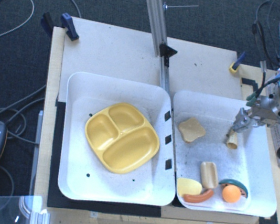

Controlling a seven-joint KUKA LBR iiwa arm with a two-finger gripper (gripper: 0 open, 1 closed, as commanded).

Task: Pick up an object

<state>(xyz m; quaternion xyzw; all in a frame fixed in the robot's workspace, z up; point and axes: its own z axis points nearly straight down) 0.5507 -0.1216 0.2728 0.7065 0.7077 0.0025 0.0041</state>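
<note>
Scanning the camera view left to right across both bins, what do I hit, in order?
Yellow divided plate in the left bin → tan bread-shaped piece → yellow slice → wooden cylinder → claw → orange ball.

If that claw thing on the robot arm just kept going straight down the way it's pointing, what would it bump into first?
Probably the small tan cylinder right under the gripper, near the right bin's upper right area. Depth is hard to judge from above; it may already be touching it.
</note>
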